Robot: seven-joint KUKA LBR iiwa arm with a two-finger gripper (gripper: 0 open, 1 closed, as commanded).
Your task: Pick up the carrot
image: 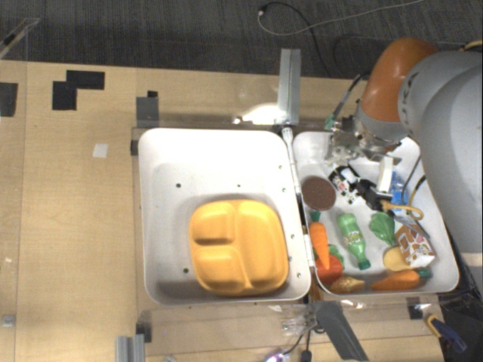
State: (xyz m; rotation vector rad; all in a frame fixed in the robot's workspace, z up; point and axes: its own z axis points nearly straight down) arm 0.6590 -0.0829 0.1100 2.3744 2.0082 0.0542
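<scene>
Camera view: carrot lies lengthwise along bin's left wall.

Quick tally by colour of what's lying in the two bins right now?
Yellow: 1, tray, left bin
Orange: 2, carrots
Green: 2, bottle, leafy piece
Brown: 1, disc
Tan: 1, bread-like piece
Patterned: 1, packet
Total: 8, as far as the clutter lets me tell.

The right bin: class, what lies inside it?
Inside the right bin: a carrot, green bottle, brown disc, snack packet and other toy food. The gripper and arm cover the far corner.
</scene>
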